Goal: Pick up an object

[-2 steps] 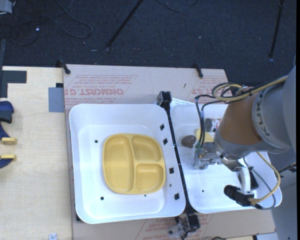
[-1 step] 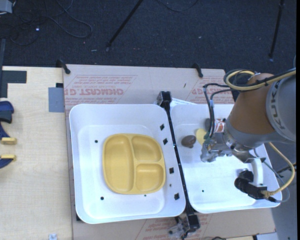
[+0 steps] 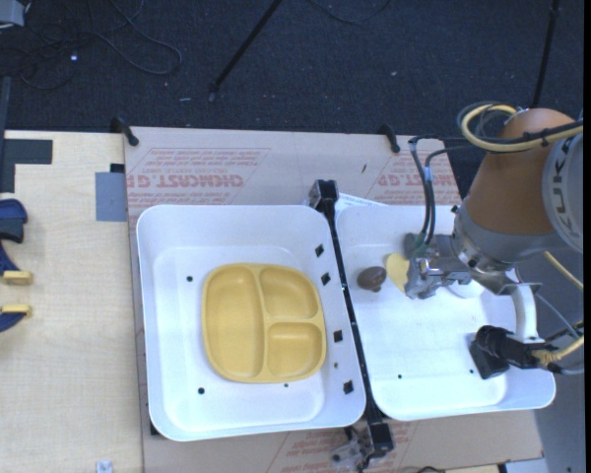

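The hand (image 3: 426,282) is positioned low in the right bin (image 3: 443,392), at the end of the arm (image 3: 517,190); its grip state cannot be determined from this view. A yellow object (image 3: 396,268) lies against the hand's left side, partly hidden by it, and a brown object (image 3: 371,279) rests on the bin floor just beyond that, near the divider. Well to the left of the hand, the left bin (image 3: 167,264) contains a yellow tray (image 3: 264,321) with three compartments; both bins rest on cardboard (image 3: 227,166) laid on the surface (image 3: 59,363).
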Robot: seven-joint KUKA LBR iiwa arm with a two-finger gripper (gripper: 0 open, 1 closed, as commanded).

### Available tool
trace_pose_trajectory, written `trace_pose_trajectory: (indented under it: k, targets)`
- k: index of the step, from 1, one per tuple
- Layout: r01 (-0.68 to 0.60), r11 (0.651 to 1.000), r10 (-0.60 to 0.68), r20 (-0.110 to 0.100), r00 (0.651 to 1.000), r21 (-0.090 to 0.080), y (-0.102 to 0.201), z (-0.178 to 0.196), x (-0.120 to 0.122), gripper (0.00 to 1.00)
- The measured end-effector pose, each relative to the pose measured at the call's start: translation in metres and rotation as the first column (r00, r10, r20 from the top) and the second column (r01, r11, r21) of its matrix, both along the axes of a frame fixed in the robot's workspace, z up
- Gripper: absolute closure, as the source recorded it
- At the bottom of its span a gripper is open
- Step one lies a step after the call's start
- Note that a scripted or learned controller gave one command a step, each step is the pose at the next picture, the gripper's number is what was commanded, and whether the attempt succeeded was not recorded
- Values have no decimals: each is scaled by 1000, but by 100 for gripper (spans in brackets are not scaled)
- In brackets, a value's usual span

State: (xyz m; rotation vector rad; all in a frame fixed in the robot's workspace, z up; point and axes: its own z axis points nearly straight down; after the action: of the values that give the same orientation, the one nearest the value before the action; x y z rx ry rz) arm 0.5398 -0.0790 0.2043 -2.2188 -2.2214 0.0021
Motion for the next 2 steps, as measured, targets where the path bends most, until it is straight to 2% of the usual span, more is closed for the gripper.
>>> trace_pose_trajectory:
  k: [1, 2]
  targets:
    - [1, 1000, -1, 1, 1000, -1, -9, 57, 2, 100]
    - [-1, 1000, 1, -4, 1000, 0, -10, 61, 3, 100]
